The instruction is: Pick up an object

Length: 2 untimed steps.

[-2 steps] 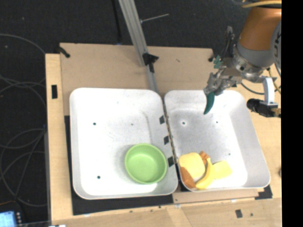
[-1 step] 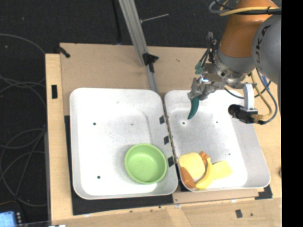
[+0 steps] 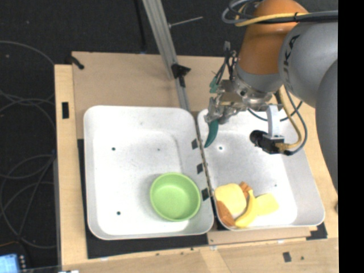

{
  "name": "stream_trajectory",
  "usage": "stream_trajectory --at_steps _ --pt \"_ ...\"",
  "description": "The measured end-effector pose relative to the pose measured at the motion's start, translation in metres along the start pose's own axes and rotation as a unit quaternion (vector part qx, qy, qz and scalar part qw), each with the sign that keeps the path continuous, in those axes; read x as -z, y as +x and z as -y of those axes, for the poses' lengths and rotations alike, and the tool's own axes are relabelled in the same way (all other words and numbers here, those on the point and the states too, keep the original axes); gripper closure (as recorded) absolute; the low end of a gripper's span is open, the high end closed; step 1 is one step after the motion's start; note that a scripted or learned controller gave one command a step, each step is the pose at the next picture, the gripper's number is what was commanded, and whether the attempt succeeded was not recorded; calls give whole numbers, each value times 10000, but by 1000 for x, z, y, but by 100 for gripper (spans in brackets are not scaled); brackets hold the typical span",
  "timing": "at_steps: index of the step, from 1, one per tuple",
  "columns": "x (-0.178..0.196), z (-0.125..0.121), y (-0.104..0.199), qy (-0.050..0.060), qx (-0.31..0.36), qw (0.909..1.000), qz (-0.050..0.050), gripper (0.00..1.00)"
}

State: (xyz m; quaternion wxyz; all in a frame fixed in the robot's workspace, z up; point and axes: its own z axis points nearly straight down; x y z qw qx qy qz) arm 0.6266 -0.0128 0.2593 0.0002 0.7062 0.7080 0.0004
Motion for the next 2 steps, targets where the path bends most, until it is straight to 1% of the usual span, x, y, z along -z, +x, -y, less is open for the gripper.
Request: stream_trajectory --at_steps 1,2 --pt "-12 3 41 3 -2 10000 3 100" --pt "-7 11 97 -5 30 10000 -11 100"
